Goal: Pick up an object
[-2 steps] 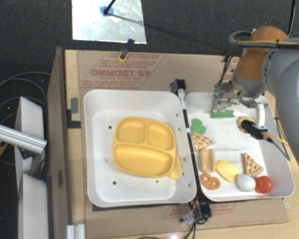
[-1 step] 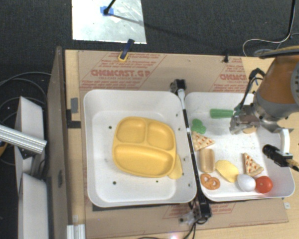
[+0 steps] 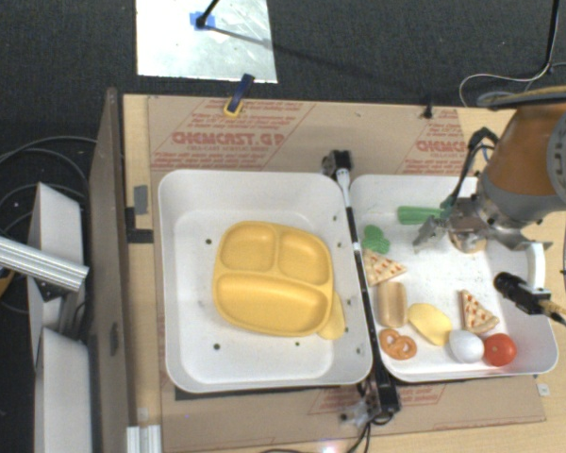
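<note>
Two white bins sit side by side on the bench. Left bin (image 3: 184, 281) carries only a yellow divided tray (image 3: 269, 279), lying flat near the middle; it looks like a drop-off dish, kept apart from the clutter.

Right bin (image 3: 547, 347) carries the pickable items, mostly crowded toward its near and left parts: waffle wedge (image 3: 383, 269) against the dividing wall, green piece (image 3: 375, 242) just above it, hot-dog bun (image 3: 391, 303), pretzel (image 3: 398, 343), yellow lemon-like piece (image 3: 431, 324), pizza slice (image 3: 477, 312), white egg (image 3: 466, 346) touching the red tomato (image 3: 499, 349) at the near edge. A green handle-shaped item (image 3: 417, 215) lies toward the far side.

Arm comes in from the right, wrist low over the far half of the right bin. Gripper (image 3: 445, 226) sits right beside the end of the green handle-shaped item, so that is the likely target: it lies alone, away from the crowded row, with room around it for the approach. Finger spacing: cannot tell, the wrist body hides it and the detail is too small. Nothing seen clamped between the fingers, so I judge the object not yet picked up
</note>
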`<state>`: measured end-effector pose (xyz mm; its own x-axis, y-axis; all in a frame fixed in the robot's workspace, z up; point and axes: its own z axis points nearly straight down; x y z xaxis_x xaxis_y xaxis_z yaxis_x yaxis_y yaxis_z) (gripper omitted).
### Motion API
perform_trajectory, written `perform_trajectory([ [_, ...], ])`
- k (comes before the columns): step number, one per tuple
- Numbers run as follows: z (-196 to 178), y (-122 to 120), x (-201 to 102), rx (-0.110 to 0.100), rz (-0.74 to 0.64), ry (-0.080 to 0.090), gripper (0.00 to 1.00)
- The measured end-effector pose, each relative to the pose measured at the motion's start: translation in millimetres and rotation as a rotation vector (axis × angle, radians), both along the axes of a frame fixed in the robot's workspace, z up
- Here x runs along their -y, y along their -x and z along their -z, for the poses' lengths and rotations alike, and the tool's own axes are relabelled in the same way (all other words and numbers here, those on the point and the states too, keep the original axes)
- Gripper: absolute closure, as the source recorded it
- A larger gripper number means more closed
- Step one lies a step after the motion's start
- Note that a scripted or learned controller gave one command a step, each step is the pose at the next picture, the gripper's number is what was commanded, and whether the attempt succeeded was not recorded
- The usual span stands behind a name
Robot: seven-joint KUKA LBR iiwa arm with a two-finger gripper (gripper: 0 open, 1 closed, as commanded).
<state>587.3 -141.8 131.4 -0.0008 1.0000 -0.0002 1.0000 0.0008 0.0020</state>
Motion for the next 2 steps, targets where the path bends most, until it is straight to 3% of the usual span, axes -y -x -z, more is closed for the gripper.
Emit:
perform_trajectory([
  [1, 47.8, -84.2, -39.0, 0.002, -0.008, 0.000, 0.00],
  [2, 45.3, -82.6, -37.7, 0.003, -0.003, 0.002, 0.00],
])
